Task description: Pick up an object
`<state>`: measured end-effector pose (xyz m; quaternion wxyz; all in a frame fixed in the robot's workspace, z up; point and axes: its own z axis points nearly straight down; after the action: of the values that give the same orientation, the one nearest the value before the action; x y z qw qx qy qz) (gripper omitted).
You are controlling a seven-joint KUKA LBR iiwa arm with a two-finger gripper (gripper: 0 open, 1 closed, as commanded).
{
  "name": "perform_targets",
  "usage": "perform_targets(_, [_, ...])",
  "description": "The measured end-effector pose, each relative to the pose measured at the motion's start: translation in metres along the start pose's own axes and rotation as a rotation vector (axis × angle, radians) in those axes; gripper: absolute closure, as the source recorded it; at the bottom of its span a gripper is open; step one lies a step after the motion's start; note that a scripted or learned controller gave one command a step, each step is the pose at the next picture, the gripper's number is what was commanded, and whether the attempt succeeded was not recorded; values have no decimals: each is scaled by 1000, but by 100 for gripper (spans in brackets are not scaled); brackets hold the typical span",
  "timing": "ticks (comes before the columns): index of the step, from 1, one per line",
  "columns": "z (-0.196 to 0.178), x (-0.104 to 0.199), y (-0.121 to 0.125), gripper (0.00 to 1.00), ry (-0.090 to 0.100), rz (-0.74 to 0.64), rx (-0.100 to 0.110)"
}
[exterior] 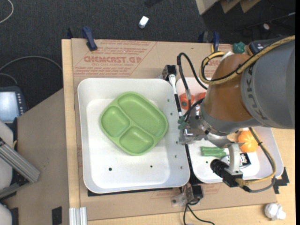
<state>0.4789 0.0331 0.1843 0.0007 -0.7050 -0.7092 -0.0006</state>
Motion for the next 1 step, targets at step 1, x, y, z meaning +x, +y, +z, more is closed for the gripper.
perform_targets(1, [-139,52,2,100,2,-3,-15])
